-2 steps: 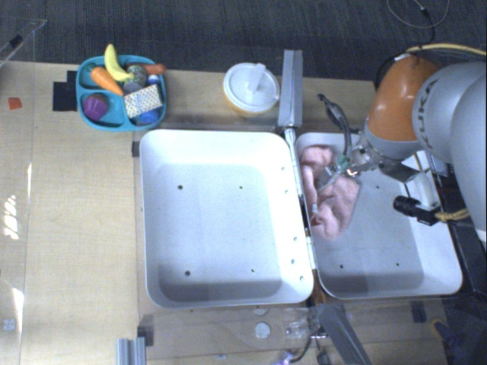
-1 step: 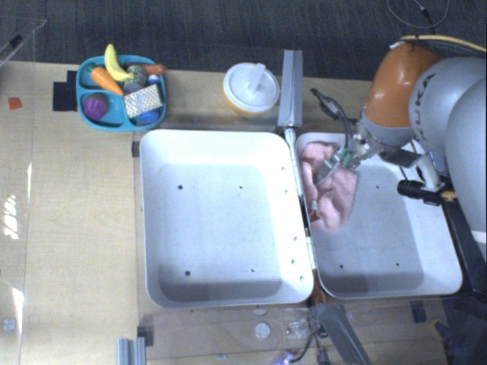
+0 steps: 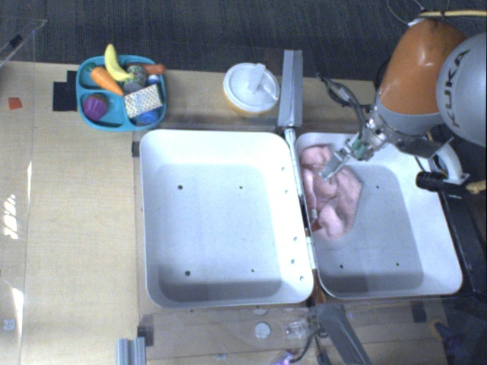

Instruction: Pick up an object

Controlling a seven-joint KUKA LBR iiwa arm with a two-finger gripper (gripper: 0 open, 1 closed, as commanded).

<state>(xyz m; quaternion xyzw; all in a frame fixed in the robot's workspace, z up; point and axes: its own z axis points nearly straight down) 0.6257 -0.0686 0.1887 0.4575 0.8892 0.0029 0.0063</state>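
1. Blue tray (image 3: pixel 85 116) of toy food sat at upper left; a white lidded cup (image 3: pixel 251 88) stood above the bins, beside a grey divider post (image 3: pixel 290 90).
2. Pink cloth (image 3: pixel 332 196), crumpled and soft, lay against the right bin's (image 3: pixel 403 272) left wall.
3. Gripper (image 3: pixel 335 166) was over the cloth's upper part; finger state could not be told.

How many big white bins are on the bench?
2. The left bin sits in the middle of the bench. The right bin is right beside it and holds a pink cloth along its left wall, with the pincer over the cloth.
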